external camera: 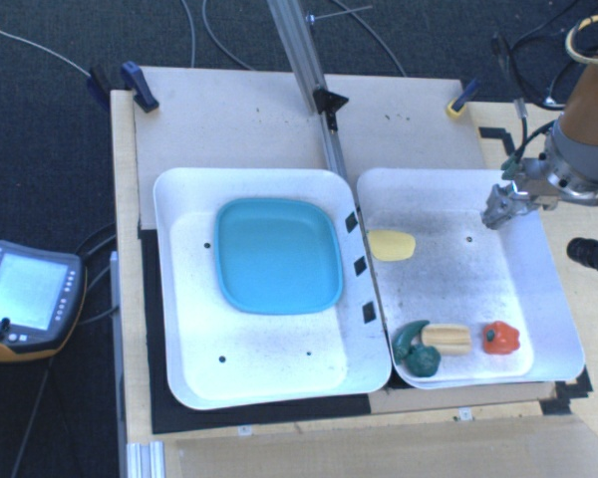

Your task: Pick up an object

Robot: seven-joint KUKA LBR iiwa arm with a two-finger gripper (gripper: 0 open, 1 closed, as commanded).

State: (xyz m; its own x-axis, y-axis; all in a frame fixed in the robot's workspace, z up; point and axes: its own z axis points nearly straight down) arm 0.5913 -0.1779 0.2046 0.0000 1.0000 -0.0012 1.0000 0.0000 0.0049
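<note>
Objects for picking all lie in the right-hand bin (pixel 538 267): a pale yellow piece (pixel 391 245) near its left wall, and along the near edge a row of three, a dark green item (pixel 415 348), a tan block (pixel 447 339) touching it, and a red piece (pixel 498 338) just beside the block. The left-hand bin (pixel 179 267) holds a blue plate (pixel 278 255), well apart from all of these.

The gripper (pixel 500 207) hangs over the far right part of the right-hand bin, with the orange band of the arm (pixel 584 118) above it at the view's right edge. Nothing is visible between its fingers, and whether they stand wide or narrow cannot be told at this angle and size.

My reading is that the task is at its approach step: no object is lifted, and the gripper is not over any of them. The yellow piece sits to its left across bare bin floor; the three others sit toward the near edge.

The next move calls for choosing one target and travelling over it before descending. The yellow piece looks the easiest, since it lies alone. The green item and tan block touch, so a descent there risks nudging one while closing on the other. The red piece sits close to the bin's near rim, leaving little room on that side.
</note>
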